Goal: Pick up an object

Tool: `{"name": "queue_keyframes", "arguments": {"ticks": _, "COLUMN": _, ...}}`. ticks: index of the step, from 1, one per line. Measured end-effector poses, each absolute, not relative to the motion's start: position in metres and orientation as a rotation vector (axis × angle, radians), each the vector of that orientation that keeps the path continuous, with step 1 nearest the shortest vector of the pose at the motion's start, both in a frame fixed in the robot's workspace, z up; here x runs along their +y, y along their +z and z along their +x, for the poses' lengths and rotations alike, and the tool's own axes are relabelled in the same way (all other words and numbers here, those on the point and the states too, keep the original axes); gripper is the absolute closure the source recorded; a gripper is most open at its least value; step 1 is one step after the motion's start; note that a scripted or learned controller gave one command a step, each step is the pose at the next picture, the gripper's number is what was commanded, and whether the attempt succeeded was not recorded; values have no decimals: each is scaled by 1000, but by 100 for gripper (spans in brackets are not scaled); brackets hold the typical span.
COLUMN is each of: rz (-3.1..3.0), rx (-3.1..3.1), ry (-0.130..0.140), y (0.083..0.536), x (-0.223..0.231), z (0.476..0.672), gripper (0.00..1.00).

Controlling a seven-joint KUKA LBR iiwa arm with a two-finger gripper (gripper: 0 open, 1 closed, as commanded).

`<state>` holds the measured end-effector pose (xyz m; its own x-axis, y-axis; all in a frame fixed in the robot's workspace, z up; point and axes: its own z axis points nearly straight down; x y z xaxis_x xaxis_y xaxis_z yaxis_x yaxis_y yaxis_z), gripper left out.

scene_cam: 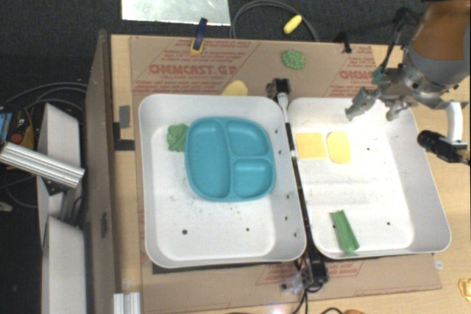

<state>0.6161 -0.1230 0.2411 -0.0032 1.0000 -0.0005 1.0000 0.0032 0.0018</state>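
Two white bins sit side by side on the bench below me. The right bin holds three loose things: one yellow square block and one paler yellow oval piece lying just beside each other near its upper left, and one green stick well apart from them, tilted at the lower edge. The left bin holds two: one teal divided tray with three compartments, and one small green leafy piece touching the tray's left rim.

My gripper hovers over the upper right part of the right bin, up and to the right of the yellow pair, with its two fingers spread apart and nothing between them.

Outside the bins, on the cardboard, lie one green round thing and one yellow piece at the left bin's top edge.
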Motion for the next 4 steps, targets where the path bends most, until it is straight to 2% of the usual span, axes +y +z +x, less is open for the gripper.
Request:
{"name": "queue_keyframes", "arguments": {"ticks": 1, "rz": 2224, "rx": 2223, "ry": -5, "y": 163, "x": -143, "z": 615, "gripper": 0}}
{"name": "queue_keyframes", "arguments": {"ticks": 2, "rz": 2216, "rx": 2229, "ry": 0, "y": 80, "x": -120, "z": 628, "gripper": 0}}
{"name": "queue_keyframes", "arguments": {"ticks": 3, "rz": 2214, "rx": 2224, "ry": 5, "y": 96, "x": -122, "z": 629, "gripper": 100}}
{"name": "queue_keyframes", "arguments": {"ticks": 4, "rz": 2213, "rx": 2225, "ry": 5, "y": 95, "x": -122, "z": 629, "gripper": 0}}
